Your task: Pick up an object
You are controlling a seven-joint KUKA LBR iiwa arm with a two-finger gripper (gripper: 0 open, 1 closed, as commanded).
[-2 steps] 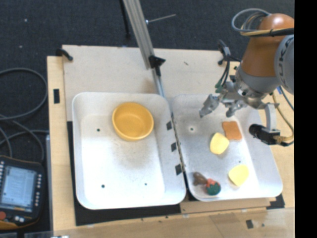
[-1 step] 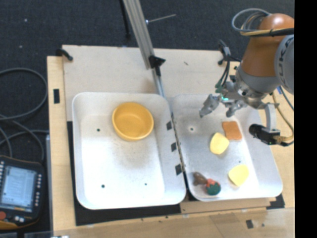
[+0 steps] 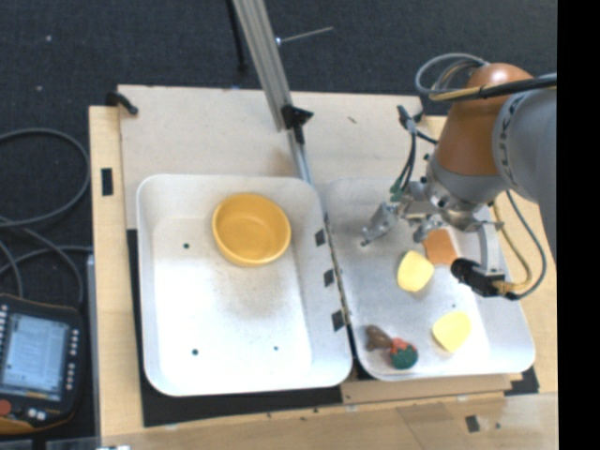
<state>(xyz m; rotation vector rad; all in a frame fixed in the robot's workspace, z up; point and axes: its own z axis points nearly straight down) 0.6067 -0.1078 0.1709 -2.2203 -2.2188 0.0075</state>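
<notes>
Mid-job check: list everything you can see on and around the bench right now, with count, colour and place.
bins: 2, white, side by side on the bench
bowl: 1, yellow, left bin, upper part
yellow pieces: 2, right bin, one mid, one lower right
orange block: 1, right bin, under the gripper
small toy: 1, brown, red and green, right bin, lower edge
pendant: 1, grey, floor at left
pole: 1, metal, behind the bins
arm: 1, grey and orange, from the right
gripper: 1, over the right bin
</notes>
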